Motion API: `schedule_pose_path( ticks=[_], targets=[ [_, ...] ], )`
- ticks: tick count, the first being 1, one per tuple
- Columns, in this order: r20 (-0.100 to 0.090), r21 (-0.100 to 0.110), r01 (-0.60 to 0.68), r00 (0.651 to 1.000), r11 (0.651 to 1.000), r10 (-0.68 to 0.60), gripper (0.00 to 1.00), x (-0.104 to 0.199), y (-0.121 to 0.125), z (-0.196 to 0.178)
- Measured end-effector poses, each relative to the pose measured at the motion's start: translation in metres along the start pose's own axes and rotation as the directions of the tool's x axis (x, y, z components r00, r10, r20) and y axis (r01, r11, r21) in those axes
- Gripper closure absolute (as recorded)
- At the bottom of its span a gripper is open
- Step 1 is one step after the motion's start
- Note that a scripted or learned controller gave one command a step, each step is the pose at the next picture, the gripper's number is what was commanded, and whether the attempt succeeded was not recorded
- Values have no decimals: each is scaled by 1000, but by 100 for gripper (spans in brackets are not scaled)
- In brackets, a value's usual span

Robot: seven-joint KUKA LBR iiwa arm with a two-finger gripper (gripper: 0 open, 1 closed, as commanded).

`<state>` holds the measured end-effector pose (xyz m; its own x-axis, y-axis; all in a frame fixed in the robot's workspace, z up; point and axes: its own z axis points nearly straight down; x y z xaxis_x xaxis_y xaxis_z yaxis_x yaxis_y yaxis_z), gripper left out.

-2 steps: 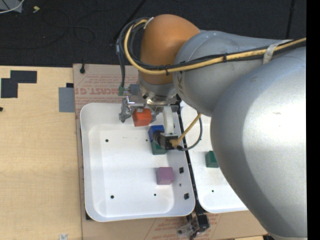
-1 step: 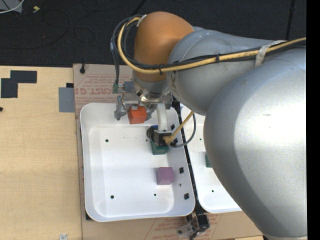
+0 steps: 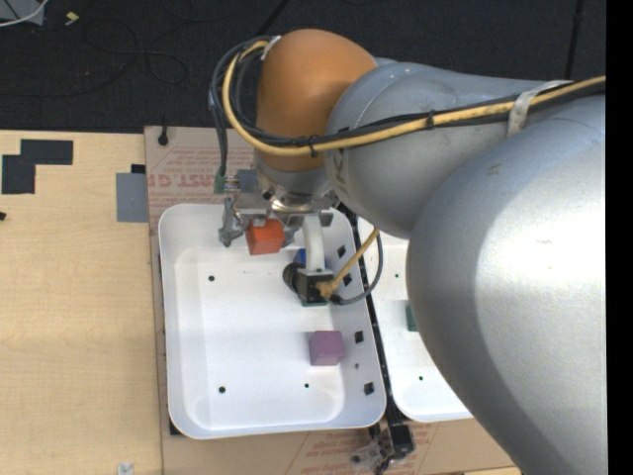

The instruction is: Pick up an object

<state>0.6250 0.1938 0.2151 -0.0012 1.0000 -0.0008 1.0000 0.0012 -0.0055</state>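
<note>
Jaws [image 3: 265, 228] sit low in the left bin [image 3: 188, 364], looks like they're pinching the orange block [image 3: 263, 237] near its back edge; purple cube [image 3: 325, 347] lies apart. Lift straight, slow, so nothing slips

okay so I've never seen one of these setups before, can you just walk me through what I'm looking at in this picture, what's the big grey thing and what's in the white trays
The big grey shape is a robot arm reaching in from the right; the orange dome is a band above its wrist. One camera, fixed above the bench, looks down at a slant.

Below the arm sit two shallow white bins side by side. The left bin is in plain view, the right bin is mostly covered by the arm.

At the arm's tip is the pincer, its grasping part, low over the far end of the left bin. An orange block sits right at its tip. I cannot tell whether it is actually gripped. A small purple block lies loose nearer the bin's front.
</note>
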Motion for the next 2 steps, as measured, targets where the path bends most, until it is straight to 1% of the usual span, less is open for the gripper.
schedule_pose_path(
  ticks=[1,2],
  targets=[
    [1,1,1,1000,1000,-1,100,18,-26,-9],
    [0,1,2,1000,1000,-2,100,51,-52,-11]
  ],
)
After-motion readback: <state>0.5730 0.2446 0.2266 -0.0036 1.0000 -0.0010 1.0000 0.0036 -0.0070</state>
